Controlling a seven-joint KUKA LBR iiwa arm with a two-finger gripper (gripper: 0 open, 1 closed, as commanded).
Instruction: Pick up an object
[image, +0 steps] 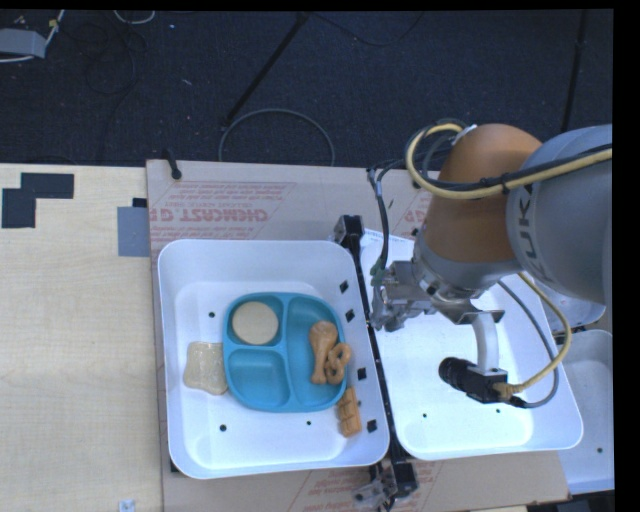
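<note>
Left bin (190, 270): mid-frame, holds blue tray (262, 385)
Tray: pale disc (254, 322) upper-left compartment; brown twist (328, 352) right compartment
Beside tray: beige slab (205, 368) left; brown chunk (349, 412) lower right
Arm (480, 200): above right bin (450, 440)

Pale bench (70, 350), cardboard sheet (250, 205), left bin (200, 452), right bin (480, 442)

A tray (265, 388) lies in the left bin (200, 442), a bread piece (206, 368) just left of it.

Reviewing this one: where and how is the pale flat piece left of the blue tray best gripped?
Likely best: come straight down on the pale flat piece and close across its far and near edges. It lies flat, and one side seems to sit against the blue tray, leaving little room there.
</note>
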